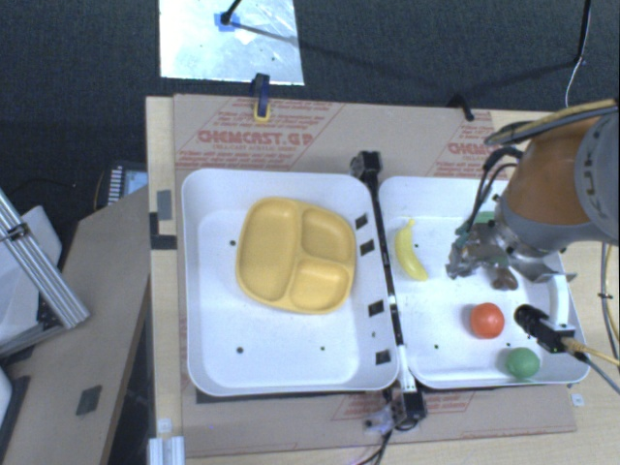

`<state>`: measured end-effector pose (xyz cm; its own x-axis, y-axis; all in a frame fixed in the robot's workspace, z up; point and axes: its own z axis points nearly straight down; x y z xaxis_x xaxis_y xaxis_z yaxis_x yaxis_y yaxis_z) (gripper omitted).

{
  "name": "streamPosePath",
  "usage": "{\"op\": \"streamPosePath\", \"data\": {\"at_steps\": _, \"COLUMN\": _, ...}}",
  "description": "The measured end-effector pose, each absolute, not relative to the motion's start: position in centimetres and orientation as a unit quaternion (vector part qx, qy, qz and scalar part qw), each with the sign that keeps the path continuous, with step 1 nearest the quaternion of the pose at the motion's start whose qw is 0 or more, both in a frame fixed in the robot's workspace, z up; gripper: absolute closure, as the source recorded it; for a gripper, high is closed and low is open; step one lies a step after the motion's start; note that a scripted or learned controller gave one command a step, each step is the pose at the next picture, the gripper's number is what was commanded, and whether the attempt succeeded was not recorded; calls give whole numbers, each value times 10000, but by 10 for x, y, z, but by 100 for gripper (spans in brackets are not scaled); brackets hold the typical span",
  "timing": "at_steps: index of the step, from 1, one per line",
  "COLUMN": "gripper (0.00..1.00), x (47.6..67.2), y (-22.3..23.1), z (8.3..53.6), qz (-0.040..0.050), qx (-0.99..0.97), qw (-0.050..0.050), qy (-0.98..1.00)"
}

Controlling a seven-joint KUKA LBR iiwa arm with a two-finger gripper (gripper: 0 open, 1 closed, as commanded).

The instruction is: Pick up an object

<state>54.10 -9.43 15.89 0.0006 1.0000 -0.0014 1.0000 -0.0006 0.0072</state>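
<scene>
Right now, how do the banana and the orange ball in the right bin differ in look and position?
The banana is yellow, long and curved; the orange ball is round and orange-red. The banana lies by the right bin's left wall, near the divider; the orange ball sits further right and nearer the front, close to a green ball. Both rest loose on the white bin floor, apart from each other.

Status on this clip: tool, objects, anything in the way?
Tool low over right bin, nothing seen held. Banana just left of it; tomato, green ball nearer front. Nothing in the way.
</scene>
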Motion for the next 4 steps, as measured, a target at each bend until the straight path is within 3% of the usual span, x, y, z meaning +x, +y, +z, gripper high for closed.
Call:
{"op": "streamPosePath", "data": {"at_steps": 2, "gripper": 100, "x": 554, "y": -97, "z": 263, "qz": 23, "qx": 7052, "qw": 32, "qy": 7090}}
{"op": "streamPosePath", "data": {"at_steps": 4, "gripper": 100, "x": 602, "y": 15, "z": 254, "qz": 18, "qx": 7036, "qw": 5, "qy": 7105}}
